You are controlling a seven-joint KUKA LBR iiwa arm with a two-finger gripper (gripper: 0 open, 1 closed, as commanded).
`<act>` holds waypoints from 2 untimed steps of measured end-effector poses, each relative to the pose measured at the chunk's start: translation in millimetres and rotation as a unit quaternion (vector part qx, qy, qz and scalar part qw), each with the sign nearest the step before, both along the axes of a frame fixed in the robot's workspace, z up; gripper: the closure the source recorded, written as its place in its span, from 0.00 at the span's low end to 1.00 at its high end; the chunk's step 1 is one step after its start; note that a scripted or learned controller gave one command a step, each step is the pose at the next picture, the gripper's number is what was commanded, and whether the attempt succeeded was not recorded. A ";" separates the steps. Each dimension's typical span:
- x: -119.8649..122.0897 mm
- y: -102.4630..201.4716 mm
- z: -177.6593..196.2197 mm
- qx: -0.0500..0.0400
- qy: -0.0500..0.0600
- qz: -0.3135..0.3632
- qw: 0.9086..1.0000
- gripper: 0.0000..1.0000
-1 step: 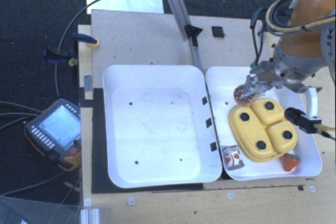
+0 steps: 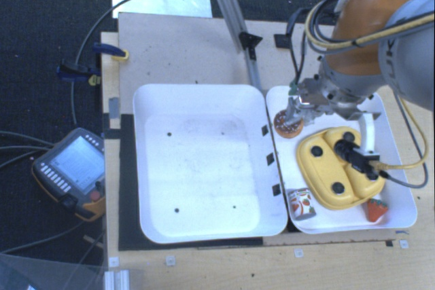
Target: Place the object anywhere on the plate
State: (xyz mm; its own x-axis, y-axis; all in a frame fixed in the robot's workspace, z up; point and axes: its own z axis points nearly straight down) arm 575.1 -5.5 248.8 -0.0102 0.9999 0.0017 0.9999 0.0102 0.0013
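Jaws: you cannot tell their state; gripper (image 2: 293, 115) sits above the small doughnut (image 2: 288, 125)—likely light, rigid; pinch its rim.

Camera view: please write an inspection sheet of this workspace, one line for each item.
Surface: bench bearing a left bin and a right bin.
Job's things: yellow plate in the right bin; round brown object beside its upper-left edge.
Clutter: small printed packet and red piece in the right bin.
Grippers: gripper directly over the brown object; grasp cannot be told.
Cables: yellow cables along the arm; black cables on the floor.
Surroundings: handheld control pendant left of the bench, dark carpet.
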 end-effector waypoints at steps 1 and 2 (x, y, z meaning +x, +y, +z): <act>14.0 49.5 2.2 0.000 -0.001 0.000 1.000 1.00; 13.1 98.5 -4.5 0.000 0.000 0.000 1.000 1.00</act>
